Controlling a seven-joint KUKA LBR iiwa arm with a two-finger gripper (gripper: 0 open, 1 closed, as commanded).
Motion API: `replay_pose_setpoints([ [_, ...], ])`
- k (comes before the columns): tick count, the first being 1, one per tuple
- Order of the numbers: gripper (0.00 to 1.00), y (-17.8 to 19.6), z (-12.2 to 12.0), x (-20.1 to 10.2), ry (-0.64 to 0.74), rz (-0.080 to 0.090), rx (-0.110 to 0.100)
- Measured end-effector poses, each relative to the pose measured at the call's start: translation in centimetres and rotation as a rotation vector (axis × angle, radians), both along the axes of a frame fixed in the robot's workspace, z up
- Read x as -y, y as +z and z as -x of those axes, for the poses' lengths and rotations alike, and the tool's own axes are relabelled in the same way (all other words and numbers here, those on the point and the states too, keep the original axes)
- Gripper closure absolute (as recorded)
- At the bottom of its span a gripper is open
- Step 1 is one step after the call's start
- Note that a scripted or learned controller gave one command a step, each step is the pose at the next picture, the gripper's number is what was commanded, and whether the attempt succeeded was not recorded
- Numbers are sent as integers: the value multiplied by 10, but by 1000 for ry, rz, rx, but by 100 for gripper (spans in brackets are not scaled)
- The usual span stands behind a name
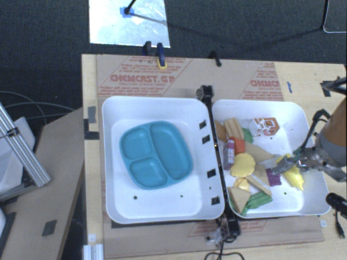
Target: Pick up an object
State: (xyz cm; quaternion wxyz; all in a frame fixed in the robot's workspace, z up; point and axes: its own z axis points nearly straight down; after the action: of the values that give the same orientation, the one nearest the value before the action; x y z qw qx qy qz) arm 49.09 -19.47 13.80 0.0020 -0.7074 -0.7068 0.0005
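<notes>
The right bin holds several toy food pieces. Among them are a yellow round piece, a red piece, a tan ridged piece, a white and orange carton, a green piece, a purple block and a yellow banana-like piece. My gripper comes in from the right and sits low in this bin, just above the purple block and beside the yellow banana-like piece. I see nothing clearly held in it.
The left bin holds a blue divided plate. A black hinge strip runs between the bins. The arm's grey body covers the right bin's right edge. A metal frame stands far left.
</notes>
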Motion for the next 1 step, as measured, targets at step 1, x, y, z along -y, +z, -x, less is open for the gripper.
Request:
replay_pose_setpoints([
  [1, 0, -55, -20, 13, 1, 3, 6],
])
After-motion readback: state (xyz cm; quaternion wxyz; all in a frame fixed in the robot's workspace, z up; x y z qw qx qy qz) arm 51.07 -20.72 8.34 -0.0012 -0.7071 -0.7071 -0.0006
